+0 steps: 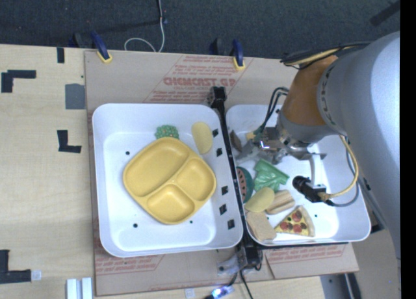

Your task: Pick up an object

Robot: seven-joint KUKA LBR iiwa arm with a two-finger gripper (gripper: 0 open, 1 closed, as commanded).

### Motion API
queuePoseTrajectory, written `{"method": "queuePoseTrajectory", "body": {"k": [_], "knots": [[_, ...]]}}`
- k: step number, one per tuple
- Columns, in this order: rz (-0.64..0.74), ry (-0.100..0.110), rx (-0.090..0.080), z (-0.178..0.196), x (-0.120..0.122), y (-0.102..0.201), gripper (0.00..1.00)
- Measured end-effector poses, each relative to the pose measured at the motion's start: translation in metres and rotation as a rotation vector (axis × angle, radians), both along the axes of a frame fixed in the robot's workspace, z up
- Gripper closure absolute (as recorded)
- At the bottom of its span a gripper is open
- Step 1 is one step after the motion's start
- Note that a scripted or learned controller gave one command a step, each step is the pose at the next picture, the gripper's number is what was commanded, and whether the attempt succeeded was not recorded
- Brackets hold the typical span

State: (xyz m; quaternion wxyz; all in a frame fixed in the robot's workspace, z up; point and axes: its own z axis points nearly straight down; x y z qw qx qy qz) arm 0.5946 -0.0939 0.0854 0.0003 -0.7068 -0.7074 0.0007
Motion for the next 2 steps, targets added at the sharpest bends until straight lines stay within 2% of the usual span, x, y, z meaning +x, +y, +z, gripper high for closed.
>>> {"method": "queuePoseTrajectory", "body": {"k": [1,2], "knots": [[0.0,-0.005,-0.001,0.0,-0.05,-0.003,0.0],[-0.001,0.0,0.001,-0.001,-0.022,0.0,0.0]]}}
